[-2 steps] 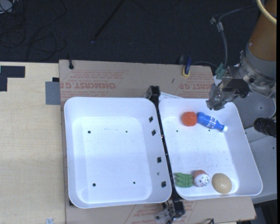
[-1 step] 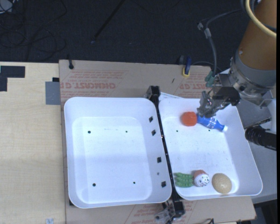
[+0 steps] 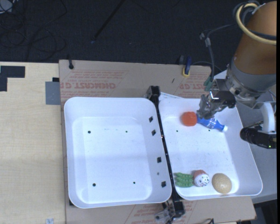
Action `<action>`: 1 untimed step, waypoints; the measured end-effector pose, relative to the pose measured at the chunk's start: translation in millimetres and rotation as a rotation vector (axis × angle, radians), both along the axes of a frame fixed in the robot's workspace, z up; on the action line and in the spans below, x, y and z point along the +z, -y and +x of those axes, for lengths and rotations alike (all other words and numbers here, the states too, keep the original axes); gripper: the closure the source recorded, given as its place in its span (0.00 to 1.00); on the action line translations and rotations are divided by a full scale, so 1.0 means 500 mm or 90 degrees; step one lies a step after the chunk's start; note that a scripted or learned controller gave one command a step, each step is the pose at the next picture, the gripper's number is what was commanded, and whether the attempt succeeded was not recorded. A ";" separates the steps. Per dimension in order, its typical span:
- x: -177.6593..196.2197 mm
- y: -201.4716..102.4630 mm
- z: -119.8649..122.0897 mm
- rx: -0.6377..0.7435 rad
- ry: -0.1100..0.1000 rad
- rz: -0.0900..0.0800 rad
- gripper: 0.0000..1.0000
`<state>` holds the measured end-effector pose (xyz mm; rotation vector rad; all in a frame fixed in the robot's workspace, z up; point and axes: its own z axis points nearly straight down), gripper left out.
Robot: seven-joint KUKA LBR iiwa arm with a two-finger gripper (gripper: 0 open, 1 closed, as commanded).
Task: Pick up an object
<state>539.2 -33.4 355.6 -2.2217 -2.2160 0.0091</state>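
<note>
The right bin [image 3: 238, 171] holds several small objects. A red-orange ball [image 3: 189, 119] lies near its far wall, and a blue bottle-like object [image 3: 212, 123] lies just to the right of it. At the near edge sit a green toy [image 3: 182, 179], a white ball with red spots [image 3: 201, 178] and a tan egg-shaped object [image 3: 221, 183]. My gripper [image 3: 206, 112] hangs over the far part of the right bin, directly above the left end of the blue object and beside the red ball. Nothing shows between its fingers.
The left bin [image 3: 70, 125] stands beside the right one, split from it by a black divider [image 3: 159, 143]. Both rest on a cardboard sheet [image 3: 112, 76]. A black fixture [image 3: 256, 136] sticks in at the right, past the right bin's rim.
</note>
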 end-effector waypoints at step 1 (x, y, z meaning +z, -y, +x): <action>0.092 -0.062 0.049 0.004 0.006 0.001 1.00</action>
